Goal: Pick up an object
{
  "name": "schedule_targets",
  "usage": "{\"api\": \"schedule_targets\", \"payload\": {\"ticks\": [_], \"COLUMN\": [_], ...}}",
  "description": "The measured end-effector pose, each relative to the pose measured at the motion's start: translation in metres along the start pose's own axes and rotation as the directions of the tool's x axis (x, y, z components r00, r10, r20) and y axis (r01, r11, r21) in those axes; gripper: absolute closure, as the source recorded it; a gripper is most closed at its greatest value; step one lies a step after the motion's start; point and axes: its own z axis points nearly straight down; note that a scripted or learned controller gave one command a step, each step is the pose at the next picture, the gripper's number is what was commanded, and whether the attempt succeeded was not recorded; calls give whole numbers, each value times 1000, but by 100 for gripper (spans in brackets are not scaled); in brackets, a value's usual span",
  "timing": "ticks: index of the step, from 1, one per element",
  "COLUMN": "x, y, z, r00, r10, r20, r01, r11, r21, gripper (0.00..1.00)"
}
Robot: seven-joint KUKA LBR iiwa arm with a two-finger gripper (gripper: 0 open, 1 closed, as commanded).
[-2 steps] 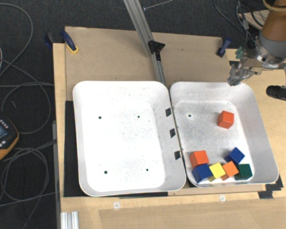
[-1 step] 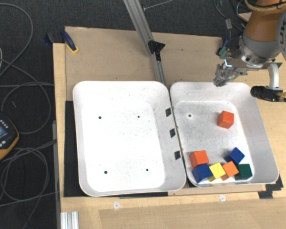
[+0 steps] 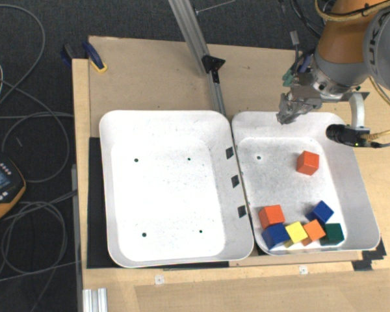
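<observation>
Dark carpet strewn with cables surrounds the tabletop, and on it sit two white bins. The gripper hangs over the far rim of the right bin; whether it's spread or pressed together I can't tell from here, and nothing shows in it. An orange cube sits alone near the bin's middle, a fair target. Down in the near corner, a cluster of cubes sits packed tight, touching. Go there and the gripper likely jams between neighbours or nudges them aside.
</observation>
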Motion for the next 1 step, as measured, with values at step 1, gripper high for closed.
{"api": "schedule_targets", "payload": {"ticks": [1], "x": [50], "y": [-16], "z": [7], "r00": [1000], "r10": [-1], "r20": [-1], "r01": [1], "r11": [1000], "r21": [1], "gripper": [100]}}
